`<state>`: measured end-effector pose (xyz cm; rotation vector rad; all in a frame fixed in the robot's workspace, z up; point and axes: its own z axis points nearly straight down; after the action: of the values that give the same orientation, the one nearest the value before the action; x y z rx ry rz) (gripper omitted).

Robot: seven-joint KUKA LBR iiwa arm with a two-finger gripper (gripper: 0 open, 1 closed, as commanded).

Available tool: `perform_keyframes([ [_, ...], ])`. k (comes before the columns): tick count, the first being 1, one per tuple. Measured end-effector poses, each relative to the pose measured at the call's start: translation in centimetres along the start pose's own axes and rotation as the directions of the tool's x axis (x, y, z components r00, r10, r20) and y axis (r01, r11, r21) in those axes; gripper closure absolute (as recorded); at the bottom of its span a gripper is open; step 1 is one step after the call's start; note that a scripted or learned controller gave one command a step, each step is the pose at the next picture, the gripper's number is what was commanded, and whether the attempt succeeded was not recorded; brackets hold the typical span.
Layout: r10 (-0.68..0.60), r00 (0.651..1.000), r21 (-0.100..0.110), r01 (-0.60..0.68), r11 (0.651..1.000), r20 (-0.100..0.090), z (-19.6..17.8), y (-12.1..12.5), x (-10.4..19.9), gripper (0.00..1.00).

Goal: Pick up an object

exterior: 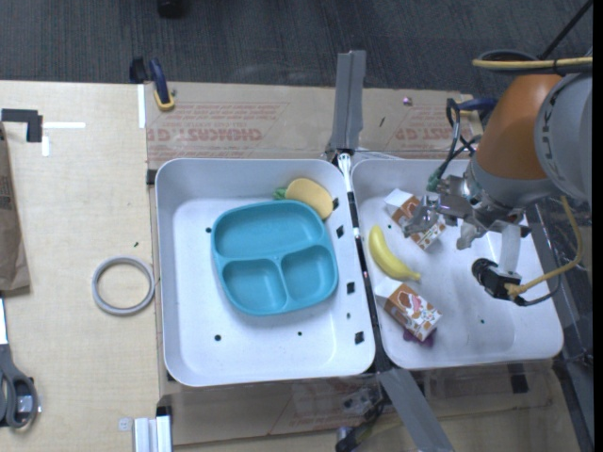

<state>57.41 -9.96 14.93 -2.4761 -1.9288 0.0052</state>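
My gripper [447,229] hangs low over the back of the right bin [528,342], below the arm's orange band. Its fingers stand apart, so it is open, and nothing is between them. A brown and white snack packet [412,217] lies just left of the left finger; whether they touch I cannot tell. A yellow banana [389,256] lies in front of that packet, near the bin's left wall. A second snack packet [413,313] rests at the front left of the same bin.
The left bin [184,347] holds a blue divided plate [273,257] and a yellow fruit [310,195] at its back right corner. A black cable end [494,278] dangles right of the gripper. A grey ring [123,284] and scissors [17,395] lie on the bench to the left.
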Motion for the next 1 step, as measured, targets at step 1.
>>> perform_keyframes([
  [1, -0.325, 0.946, -0.004, 0.325, 0.946, 0.003, -4.26, 5.59, 3.43, 0.00],
])
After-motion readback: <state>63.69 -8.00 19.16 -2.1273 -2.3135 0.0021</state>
